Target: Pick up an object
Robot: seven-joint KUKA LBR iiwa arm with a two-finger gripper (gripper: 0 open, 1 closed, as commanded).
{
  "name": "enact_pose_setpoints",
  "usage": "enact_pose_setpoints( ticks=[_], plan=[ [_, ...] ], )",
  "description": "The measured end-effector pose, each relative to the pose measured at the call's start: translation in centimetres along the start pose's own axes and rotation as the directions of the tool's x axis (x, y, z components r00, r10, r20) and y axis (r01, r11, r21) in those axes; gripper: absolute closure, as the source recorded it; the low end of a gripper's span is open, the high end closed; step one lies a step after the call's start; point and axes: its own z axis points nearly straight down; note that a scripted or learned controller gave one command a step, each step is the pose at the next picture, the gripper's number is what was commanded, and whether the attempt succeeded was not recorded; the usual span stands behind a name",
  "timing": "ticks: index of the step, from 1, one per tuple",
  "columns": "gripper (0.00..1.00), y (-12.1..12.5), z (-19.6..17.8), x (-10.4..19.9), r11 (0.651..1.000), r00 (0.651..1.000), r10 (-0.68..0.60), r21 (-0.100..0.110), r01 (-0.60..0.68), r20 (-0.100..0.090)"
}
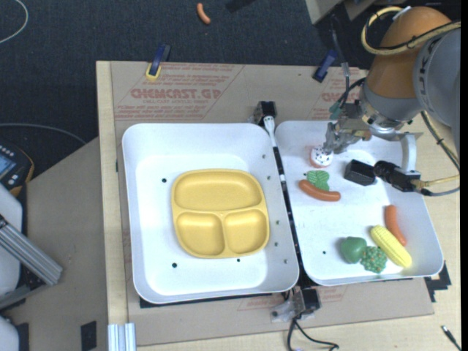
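View from above of a bench carrying two shallow white bins side by side. The left bin (139,196) holds a yellow divided plate (219,212). The right bin (431,262) holds toy food: a small white toy with red spots (320,156) near its far left corner, a leafy green piece (317,178) just beside a hot dog (319,191), and nearer the front a carrot (395,224), a corn cob (390,246), a green pepper (352,249) and broccoli (374,259).

The grey and orange arm reaches in from the right, and its pincer (329,148) is lowered over the far part of the right bin, its tip right at the small white toy with red spots. Nothing appears lifted; every toy looks to be resting on the bin floor. The pick seems to be at the reaching or closing stage, with the grasp and the lift left to do.

The pincer is small and seen from above against its own wrist, so it cannot be told whether it is released or clenched, or whether it touches the spotted toy. What that toy represents is also too small to make out.
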Motion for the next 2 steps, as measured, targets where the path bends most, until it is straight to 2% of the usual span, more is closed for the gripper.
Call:
enact_pose_setpoints(
  ticks=[1,2],
  plan=[
    [1.0,0.1,-4.5,-0.4,1.0,1.0,0.0,0.0,0.0,0.001],
    [1.0,0.2,-6.8,-0.5,1.0,1.0,0.0,0.002,0.0,0.0]
  ],
)
